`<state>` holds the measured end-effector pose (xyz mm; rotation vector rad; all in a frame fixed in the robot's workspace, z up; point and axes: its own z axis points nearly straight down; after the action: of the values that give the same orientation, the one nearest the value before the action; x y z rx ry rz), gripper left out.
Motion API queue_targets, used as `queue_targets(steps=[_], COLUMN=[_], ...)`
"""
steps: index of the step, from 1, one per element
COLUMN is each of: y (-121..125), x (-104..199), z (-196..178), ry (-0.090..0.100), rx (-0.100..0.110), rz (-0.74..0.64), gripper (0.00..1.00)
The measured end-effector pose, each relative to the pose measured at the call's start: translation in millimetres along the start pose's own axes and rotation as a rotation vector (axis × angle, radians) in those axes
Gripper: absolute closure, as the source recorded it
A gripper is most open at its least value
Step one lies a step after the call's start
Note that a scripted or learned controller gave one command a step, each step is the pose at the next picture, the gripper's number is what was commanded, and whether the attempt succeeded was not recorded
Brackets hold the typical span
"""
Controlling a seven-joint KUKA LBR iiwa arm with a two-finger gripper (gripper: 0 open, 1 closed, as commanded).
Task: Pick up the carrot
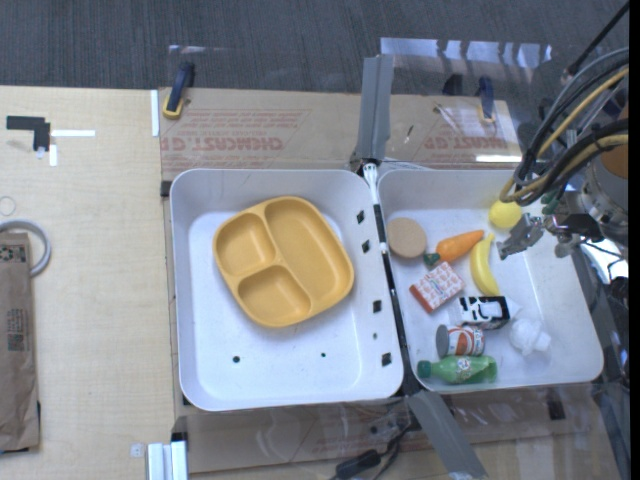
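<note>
Green bottle (458,370), carrot (459,245), right bin (590,353)

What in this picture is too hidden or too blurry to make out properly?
- Gripper, camera view: small and blurred against cables, so its fingers' state is unclear.
- Arm, camera view: cut off by the right edge.
- Carrot: its green end is tucked beside the red-and-white box.
- Can and green bottle: labels too small to read.
- White lump: blends into the right bin, unidentifiable.

Grey metal arm (608,183), black and yellow cables looping above, silvery tool (522,236)
</note>
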<state>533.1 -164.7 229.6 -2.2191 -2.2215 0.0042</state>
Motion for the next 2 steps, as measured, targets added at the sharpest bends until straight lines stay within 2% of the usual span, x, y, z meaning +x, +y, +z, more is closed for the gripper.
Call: queue_targets(steps=[1, 2], y=[8, 47], x=[44, 10], z=[126, 49], ry=[0.0, -0.001], rx=[-0.003, -0.003], rz=[-0.103, -0.253], gripper=[0.0, 0.0])
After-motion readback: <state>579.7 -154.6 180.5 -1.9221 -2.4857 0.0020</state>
